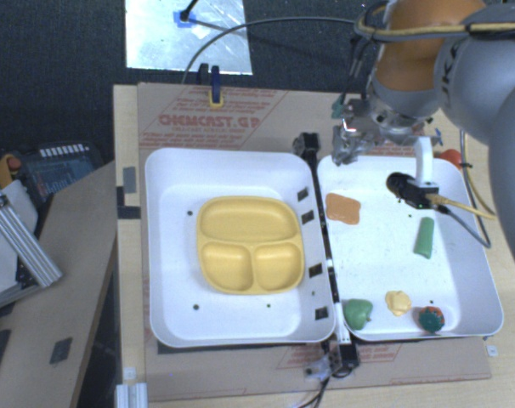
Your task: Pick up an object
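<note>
A: What do you see, largest first?

B: You see the arm (461, 49) above the right bin (461, 253). A yellow tray (245, 245) fills the left bin (168, 228). The gripper (347, 147) hangs at the right bin's far-left corner; I cannot tell its state. The orange piece (343, 208), green stick (424, 237) and yellow lump (398, 303) lie untouched.

Foil sheet (188, 22) & grey device (60, 170) beyond bench.

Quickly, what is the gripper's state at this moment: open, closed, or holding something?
Gripper: cannot be told; it hangs over the right bin's far left corner.
</note>
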`<action>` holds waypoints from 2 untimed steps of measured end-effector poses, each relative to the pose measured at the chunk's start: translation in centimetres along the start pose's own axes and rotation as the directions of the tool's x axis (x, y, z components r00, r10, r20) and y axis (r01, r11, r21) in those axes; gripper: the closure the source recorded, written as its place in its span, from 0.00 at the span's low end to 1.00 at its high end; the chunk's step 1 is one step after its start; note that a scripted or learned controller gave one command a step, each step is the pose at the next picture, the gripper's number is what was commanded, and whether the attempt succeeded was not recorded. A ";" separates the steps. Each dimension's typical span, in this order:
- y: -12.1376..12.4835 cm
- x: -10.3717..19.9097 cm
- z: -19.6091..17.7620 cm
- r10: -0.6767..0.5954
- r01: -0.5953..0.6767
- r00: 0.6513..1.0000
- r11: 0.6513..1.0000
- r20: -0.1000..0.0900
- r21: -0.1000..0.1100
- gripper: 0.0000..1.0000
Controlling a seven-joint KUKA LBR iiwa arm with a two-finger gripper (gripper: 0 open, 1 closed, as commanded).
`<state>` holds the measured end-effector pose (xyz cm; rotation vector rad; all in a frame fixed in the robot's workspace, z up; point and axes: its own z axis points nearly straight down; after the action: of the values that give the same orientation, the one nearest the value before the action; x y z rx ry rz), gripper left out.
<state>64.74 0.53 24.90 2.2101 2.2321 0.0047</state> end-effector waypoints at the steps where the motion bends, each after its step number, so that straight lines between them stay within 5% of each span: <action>1: -1.1 4.6 1.7 0.001 -0.001 1.000 1.000 0.000 0.003 1.00; 2: -1.7 10.2 3.2 0.000 0.000 1.000 1.000 0.000 0.003 1.00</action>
<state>62.97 10.74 21.70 2.2121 2.2333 0.0016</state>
